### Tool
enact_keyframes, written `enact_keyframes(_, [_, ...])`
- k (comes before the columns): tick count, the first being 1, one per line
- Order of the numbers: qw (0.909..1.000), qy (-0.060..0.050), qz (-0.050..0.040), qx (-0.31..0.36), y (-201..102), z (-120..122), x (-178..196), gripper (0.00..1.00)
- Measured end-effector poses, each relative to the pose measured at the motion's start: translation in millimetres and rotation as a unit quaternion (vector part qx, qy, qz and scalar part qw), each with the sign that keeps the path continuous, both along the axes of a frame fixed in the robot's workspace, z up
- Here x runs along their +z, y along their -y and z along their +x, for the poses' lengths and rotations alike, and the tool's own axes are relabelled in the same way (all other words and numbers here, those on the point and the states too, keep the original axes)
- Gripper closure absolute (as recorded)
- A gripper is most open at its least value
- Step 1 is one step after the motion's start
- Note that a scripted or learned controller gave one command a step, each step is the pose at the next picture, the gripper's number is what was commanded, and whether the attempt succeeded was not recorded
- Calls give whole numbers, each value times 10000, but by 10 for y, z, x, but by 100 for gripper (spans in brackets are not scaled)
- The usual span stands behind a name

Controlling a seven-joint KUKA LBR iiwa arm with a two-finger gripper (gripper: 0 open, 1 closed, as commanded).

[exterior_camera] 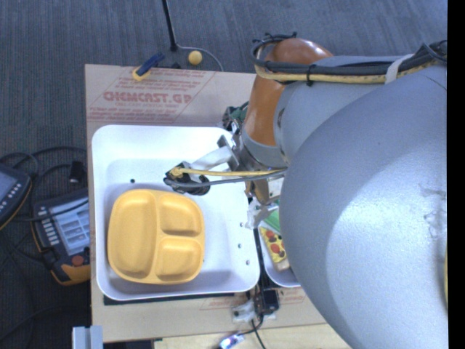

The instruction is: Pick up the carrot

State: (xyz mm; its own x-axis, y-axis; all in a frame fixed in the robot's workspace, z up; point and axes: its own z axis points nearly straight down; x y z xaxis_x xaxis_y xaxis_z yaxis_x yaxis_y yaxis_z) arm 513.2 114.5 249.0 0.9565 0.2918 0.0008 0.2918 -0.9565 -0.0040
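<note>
My grey arm, with its orange band (263, 107), comes in from the right and covers nearly all of the right bin. The gripper (254, 206) hangs low over the seam between the two bins, by the right wall of the left bin (145, 138). The wrist hides most of it. Just below the gripper, a small patch of green, red and yellow things (273, 240) lies in the visible strip of the right bin (280, 276). I cannot tell what they are.
A yellow divided plate (155, 234) fills the front left of the left bin. Brown cardboard (149, 97) lies under the bins at the back. A controller and cables (58, 224) sit on the floor to the left.
</note>
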Motion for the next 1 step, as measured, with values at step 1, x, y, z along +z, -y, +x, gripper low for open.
enact_keyframes(1, [10000, -61, -33, -33, 50, -7, 51, 100])
